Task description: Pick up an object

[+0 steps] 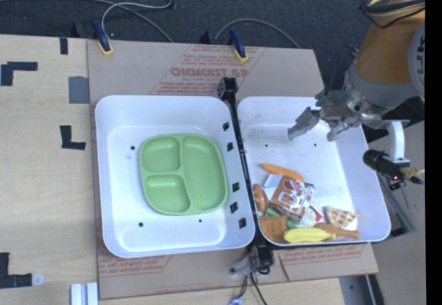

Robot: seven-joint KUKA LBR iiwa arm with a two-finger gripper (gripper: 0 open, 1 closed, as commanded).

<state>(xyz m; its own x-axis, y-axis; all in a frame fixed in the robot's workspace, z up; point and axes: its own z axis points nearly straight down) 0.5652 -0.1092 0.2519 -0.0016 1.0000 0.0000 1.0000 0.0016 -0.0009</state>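
Tool: the tool [319,128] hangs over the far part of the right bin [359,179], fingers spread wide, nothing between them.
Toys: a pile of toy food [297,205] lies in that bin's near part, apart from the tool.
Left bin: holds a green plate [184,173].

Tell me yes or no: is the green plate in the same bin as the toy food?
No: the green plate lies in the left bin, while the toy food sits in the right bin.
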